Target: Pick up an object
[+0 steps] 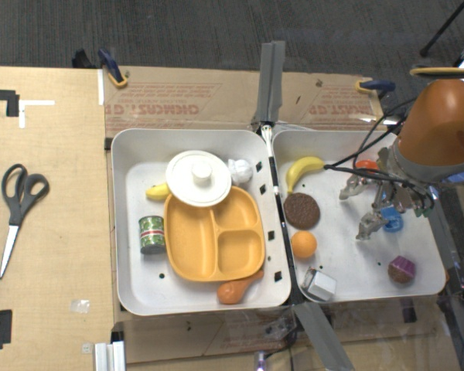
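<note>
One blue object (392,222) sits beneath the gripper (365,211); finger state cannot be told; descent should be centred first.

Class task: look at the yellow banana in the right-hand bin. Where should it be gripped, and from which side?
Grip the yellow curved banana across its narrow middle, coming straight down from above. It lies flat, arching near the bin's left wall, with open floor on its right.

One fixed camera above my counter (46,284).
It looks down at a slant on both white bins (127,230), from a moderate height; my arm (441,126) enters from its right.
</note>
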### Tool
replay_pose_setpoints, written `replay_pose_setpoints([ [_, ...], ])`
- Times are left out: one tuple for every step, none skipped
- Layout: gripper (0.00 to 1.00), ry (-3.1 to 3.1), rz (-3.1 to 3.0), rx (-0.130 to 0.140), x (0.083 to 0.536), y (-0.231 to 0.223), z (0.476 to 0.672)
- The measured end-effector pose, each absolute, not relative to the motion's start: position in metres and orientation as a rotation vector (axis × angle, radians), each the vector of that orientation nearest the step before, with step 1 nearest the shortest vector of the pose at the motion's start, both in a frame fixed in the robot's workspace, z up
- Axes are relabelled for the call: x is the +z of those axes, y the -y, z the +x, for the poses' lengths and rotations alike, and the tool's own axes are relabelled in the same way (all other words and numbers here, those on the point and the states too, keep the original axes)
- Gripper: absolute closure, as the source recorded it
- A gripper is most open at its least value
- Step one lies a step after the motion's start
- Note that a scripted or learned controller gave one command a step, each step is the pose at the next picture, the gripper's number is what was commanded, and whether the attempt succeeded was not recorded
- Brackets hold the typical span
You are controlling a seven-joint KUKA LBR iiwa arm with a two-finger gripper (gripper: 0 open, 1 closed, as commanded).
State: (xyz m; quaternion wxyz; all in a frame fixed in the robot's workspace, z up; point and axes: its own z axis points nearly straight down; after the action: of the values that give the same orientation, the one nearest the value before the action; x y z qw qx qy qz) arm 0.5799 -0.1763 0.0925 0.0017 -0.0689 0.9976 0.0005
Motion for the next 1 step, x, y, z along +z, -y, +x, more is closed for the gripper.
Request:
replay_pose_setpoints([
  [1.00,-3.126,-0.220,-0.001,0.1026,0.1757,0.5816],
])
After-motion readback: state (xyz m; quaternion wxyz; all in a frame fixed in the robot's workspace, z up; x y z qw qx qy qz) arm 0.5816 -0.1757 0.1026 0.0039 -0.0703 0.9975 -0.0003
